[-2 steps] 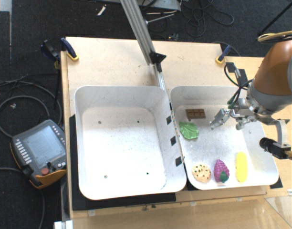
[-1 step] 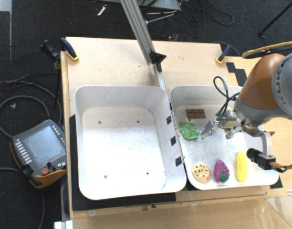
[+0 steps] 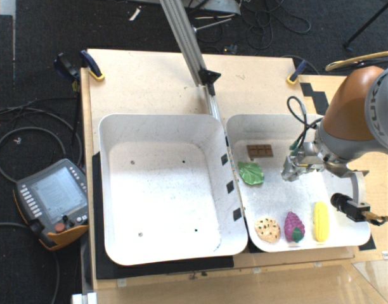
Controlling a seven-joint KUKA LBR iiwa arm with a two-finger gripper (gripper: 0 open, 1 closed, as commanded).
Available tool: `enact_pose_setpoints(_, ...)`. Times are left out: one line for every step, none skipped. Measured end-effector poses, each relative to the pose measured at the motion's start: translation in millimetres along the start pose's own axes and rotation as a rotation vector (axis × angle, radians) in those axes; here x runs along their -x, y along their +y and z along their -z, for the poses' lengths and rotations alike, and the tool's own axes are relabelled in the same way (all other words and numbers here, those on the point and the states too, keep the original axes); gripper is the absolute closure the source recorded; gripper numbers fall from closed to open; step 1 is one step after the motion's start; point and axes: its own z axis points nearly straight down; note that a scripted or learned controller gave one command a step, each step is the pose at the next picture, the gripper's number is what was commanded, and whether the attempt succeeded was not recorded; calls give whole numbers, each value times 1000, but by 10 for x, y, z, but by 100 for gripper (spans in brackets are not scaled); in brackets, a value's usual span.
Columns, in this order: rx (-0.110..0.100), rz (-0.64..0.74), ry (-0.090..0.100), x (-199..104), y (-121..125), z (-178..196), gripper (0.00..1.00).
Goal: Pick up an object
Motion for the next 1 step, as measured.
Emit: enact_pose_setpoints(5,5,-1,-75,93,536,100)
